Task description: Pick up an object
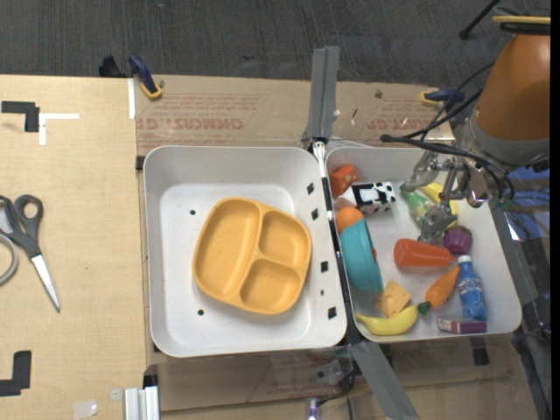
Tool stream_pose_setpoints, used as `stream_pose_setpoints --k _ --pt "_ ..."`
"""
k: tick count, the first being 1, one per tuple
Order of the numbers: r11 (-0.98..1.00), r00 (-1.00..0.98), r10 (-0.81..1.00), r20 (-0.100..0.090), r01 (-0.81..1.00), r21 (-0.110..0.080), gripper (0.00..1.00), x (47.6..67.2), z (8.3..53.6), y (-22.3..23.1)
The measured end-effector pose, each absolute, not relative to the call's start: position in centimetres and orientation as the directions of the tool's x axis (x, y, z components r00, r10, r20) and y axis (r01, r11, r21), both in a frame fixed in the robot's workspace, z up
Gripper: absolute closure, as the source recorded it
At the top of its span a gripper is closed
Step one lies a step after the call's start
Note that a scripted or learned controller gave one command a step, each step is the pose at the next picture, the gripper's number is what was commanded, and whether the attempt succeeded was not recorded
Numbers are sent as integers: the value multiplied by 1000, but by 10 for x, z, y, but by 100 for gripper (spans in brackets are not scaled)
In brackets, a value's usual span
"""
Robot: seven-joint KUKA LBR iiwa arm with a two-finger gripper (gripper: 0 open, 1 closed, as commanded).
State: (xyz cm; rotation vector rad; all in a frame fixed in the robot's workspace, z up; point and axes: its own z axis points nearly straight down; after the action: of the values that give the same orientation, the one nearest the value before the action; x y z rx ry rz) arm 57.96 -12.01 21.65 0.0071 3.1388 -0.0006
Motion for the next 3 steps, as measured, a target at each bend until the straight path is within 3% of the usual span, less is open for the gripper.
stream_pose_setpoints --k 1,2,3 --pt "999 -999 36 0 36 0 0 613 116 -152" --pt "996 -996 -90 -7 -90 -2 0 575 95 -215" --pt "1000 -1000 -7 -8 -7 -1 0 619 95 -187"
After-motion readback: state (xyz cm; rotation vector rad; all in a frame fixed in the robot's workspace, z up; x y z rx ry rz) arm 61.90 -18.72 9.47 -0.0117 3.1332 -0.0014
